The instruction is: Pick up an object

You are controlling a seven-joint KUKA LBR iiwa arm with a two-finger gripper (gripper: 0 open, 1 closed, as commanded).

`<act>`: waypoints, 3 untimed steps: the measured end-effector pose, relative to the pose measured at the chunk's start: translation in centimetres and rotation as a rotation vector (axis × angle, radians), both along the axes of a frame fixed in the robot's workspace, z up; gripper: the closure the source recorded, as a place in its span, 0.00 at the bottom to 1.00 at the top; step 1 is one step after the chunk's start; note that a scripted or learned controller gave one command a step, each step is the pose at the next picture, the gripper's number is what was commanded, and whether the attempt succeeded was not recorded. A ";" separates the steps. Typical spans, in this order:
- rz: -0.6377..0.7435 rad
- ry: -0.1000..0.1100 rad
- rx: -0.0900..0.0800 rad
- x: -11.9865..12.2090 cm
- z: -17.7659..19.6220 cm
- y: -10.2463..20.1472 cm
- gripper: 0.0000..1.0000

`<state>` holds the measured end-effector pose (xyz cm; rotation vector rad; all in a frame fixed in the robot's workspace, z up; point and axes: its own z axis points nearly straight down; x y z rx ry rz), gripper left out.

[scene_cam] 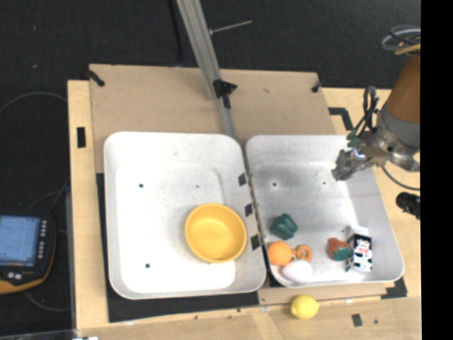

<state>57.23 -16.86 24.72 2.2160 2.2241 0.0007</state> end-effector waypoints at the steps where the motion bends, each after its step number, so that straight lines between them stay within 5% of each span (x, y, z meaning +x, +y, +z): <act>1: 0.001 0.000 0.000 0.1 4.3 -0.1 1.00; 3: 0.001 0.001 0.000 -0.8 1.6 9.5 1.00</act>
